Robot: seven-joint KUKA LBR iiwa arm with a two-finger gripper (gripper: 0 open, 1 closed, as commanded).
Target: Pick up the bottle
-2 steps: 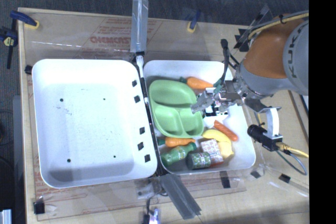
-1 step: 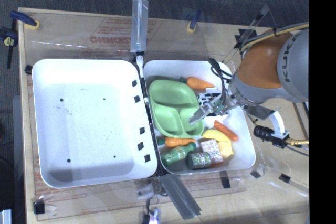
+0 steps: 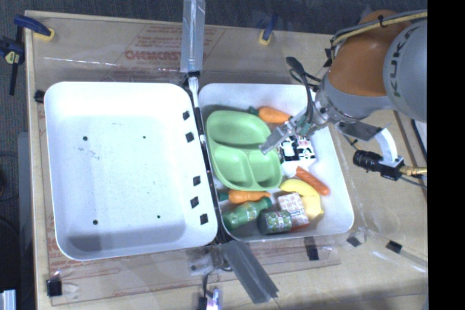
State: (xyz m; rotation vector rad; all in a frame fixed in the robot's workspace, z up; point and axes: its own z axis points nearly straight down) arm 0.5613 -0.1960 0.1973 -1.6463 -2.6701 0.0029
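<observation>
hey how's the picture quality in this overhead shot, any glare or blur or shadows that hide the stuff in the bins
Camera view: soft and low-resolution, so labels on the bottle and the small items beside it are unreadable; even overhead light, with mild sheen on the left bin and a soft shadow along its lower wall; the green tray reads clearly; the gripper is slightly blurred over the tray's right edge.

Wooden bench (image 3: 378, 243), pale, with red printed lettering along the far edge. Two shallow white bins side by side on top: left bin (image 3: 65, 156), right bin (image 3: 341, 192), touching along a shared middle edge. Blue clamps (image 3: 33, 27) at the far left corner, another (image 3: 269, 29) at the far edge
</observation>
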